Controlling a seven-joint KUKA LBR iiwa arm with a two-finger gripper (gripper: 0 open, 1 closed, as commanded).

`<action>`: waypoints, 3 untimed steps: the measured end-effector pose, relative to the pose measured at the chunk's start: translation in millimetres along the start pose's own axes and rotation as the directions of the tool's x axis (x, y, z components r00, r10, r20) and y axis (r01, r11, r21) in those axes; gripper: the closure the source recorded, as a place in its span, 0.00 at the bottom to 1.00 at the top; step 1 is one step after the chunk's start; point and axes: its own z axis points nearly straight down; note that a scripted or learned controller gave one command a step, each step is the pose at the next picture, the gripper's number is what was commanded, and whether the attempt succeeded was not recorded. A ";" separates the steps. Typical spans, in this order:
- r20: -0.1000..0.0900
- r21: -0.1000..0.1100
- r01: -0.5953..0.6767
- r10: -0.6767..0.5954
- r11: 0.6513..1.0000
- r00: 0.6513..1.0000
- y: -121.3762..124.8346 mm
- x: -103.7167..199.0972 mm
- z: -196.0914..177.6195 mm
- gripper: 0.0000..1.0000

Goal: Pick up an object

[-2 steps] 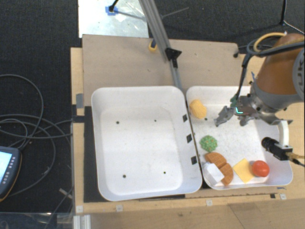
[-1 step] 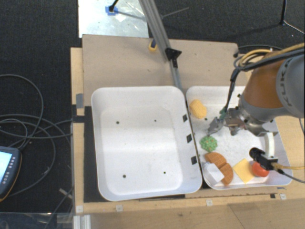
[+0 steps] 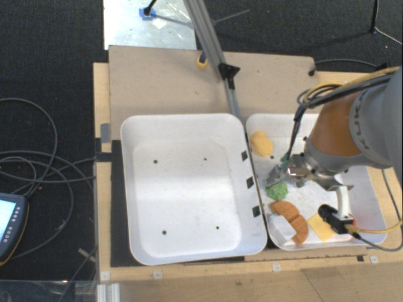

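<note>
Jaws low in right-hand bin (image 3: 370, 201), just above green object (image 3: 278, 192) by its left wall, probably lined up to grasp it; opening cannot be told.

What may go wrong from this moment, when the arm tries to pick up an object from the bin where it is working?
1. The gripper is low over the green object, near the view-left wall of the right bin. It may strike or scrape that wall.
2. The orange curved object lies close beside the green one. A grasp may push it, or catch both together.
3. The green object looks small and soft, so it may slip out when lifted.
</note>
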 end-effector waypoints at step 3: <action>0.002 -0.011 0.004 -0.004 1.000 1.000 -5.2 2.1 -115.3 1.00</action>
